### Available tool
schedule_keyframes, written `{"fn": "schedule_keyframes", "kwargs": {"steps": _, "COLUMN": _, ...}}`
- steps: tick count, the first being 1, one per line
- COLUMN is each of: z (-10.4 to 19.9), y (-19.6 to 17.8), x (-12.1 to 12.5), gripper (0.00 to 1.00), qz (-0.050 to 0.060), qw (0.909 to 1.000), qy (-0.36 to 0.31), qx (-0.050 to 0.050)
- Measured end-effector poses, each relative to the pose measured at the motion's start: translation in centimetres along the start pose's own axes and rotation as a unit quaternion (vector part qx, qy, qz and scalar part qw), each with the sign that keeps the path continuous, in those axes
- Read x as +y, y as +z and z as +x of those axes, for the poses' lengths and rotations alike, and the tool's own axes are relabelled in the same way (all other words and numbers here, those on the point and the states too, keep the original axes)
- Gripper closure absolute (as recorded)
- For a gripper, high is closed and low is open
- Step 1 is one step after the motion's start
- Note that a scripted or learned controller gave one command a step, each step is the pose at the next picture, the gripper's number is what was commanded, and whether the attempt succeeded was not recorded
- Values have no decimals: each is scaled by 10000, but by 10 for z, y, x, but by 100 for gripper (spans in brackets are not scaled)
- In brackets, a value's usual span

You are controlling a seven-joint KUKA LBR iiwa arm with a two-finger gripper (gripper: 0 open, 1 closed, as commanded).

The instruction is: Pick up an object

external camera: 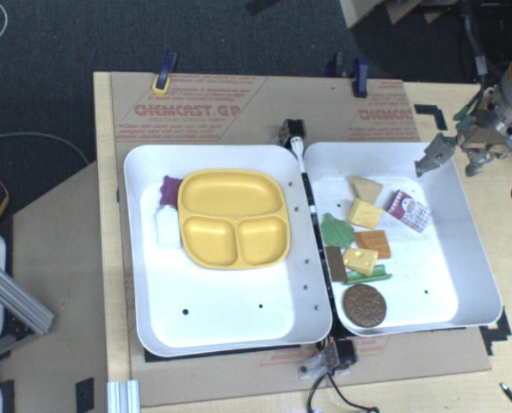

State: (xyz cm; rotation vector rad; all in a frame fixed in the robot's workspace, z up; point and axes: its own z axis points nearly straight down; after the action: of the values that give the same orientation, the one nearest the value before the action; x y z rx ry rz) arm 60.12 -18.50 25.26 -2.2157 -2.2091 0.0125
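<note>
The left shallow white bin holds a yellow three-compartment plastic plate. The right shallow white bin holds a cluster of small toy food pieces, perhaps cheese and crackers. The grey two-finger gripper hovers over that bin's far right rim, fingers spread, holding nothing.

Even, bright overhead light, no hard shadows. White bins slightly blown out, rim detail washed. Soft sheen on yellow tray. Dark floor top-left underexposed, low detail. Overall soft, low-res; small items in right bin smeared, label text unreadable. Gripper slightly blurred at the right edge
</note>
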Motion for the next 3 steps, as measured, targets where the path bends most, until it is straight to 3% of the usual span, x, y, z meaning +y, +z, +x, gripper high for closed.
{"fn": "schedule_keyframes", "kwargs": {"steps": 1, "z": 1, "y": -8, "x": 2, "gripper": 0, "qz": -69, "qw": 10000, "qy": -15, "qx": -14}}
{"fn": "schedule_keyframes", "kwargs": {"steps": 3, "z": 4, "y": 100, "x": -3, "gripper": 0, "qz": -37, "qw": 10000, "qy": -14, "qx": -5}}
